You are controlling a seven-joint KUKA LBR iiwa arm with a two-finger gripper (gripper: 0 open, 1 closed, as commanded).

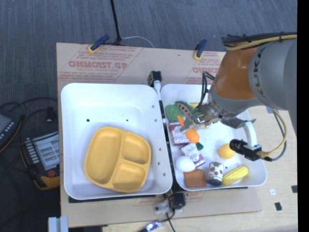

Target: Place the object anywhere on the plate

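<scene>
A yellow plate (pixel 117 157) with three compartments lies in the left bin (pixel 77 105), and nothing rests on it. My gripper (pixel 197 120) hangs low over the upper left part of the right bin (pixel 258 175), under the orange wrist band. It is directly above a cluster of toys: a small orange piece (pixel 182 122), an orange carrot-like toy (pixel 192 136) and a green leafy toy (pixel 174 111). The wrist hides whatever lies under it.
The right bin also holds red-and-white packets (pixel 180 138), a white egg (pixel 184 164), a brown block (pixel 194 178), a small can (pixel 216 172), a yellow lemon (pixel 226 151) and a yellow corn cob (pixel 235 174). A raised divider (pixel 164 134) separates the bins.
</scene>
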